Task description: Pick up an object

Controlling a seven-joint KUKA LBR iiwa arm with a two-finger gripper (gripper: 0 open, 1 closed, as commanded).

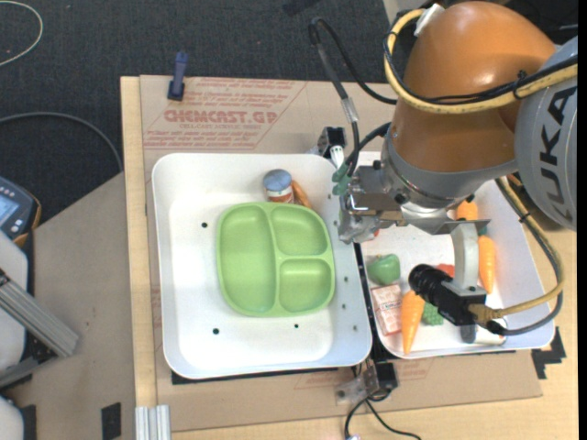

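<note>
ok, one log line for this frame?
arm: over right bin | end effector: near divider | green tray: left bin | grasp: unconfirmed

- The arm (pixel 459 90) bore a large glossy orange dome above a grey metal wrist.
- A yellow-and-black cable looped around the dome.
- The grey link beside the dome carried white lettering.

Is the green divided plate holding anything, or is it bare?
Bare. All three sections of the green plate show plain green; the small can stands beside it in the left bin.
</note>
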